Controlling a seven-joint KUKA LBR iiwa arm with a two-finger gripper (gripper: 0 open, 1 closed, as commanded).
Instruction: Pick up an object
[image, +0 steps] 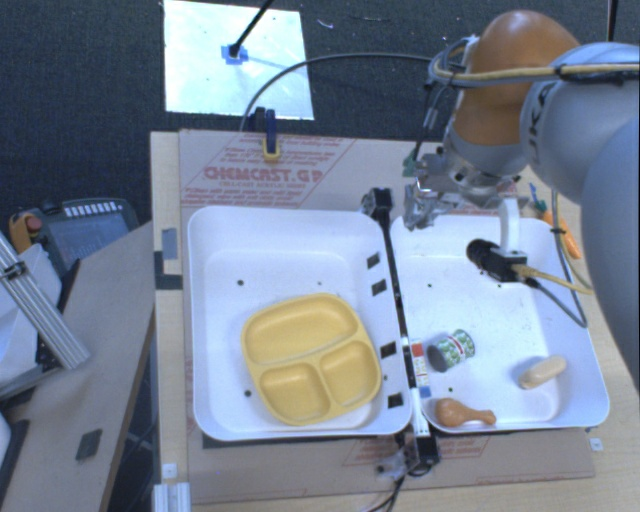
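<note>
Camera view. Two shallow white bins side by side on the bench: left bin (215, 300), right bin (585, 400).

Left bin: one yellow divided tray (310, 355) with three compartments, lying flat toward the near right of the bin, close to the divider between the bins.

Right bin: three loose objects, all near the front. A small can (452, 350) with a green-and-white label lies on its side just right of the divider. A tan oblong piece (541, 372) sits to its right, apart from it. An orange drumstick-shaped toy (460, 412) lies at the near edge, in front of the can.

The arm comes in from the right, orange band above the wrist. The gripper (425, 208) hangs at the far left corner of the right bin, well apart from all three objects. Nothing is seen between its fingers; whether the jaws are open or closed cannot be told.
</note>
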